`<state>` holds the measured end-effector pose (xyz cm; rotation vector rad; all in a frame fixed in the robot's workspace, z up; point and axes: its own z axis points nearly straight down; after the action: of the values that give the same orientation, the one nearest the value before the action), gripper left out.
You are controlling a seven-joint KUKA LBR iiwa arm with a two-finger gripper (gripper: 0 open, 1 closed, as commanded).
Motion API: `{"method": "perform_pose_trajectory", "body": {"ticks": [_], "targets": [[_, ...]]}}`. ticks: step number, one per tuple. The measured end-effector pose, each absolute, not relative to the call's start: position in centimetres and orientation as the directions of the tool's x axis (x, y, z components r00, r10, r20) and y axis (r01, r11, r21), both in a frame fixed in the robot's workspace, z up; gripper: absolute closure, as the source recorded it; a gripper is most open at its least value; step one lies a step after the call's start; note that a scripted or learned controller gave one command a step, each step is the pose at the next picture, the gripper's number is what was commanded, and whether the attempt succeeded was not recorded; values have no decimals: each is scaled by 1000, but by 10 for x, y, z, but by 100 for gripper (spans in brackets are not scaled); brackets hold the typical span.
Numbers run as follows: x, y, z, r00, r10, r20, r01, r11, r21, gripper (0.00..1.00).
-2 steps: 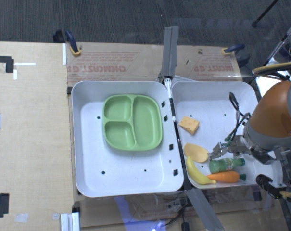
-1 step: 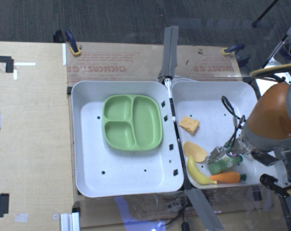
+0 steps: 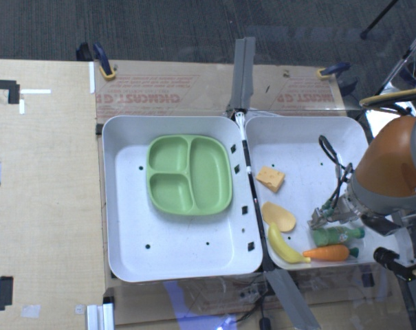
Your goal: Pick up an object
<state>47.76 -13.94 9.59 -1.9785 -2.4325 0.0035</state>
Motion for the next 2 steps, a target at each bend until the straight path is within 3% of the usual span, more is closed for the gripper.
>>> {"method": "perform_pose_trajectory", "body": {"ticks": [1, 2], "targets": [[478, -87, 189, 46, 999, -1, 999, -46, -4, 100], [478, -107, 212, 206, 979, -3, 979, -206, -5, 100]]}}
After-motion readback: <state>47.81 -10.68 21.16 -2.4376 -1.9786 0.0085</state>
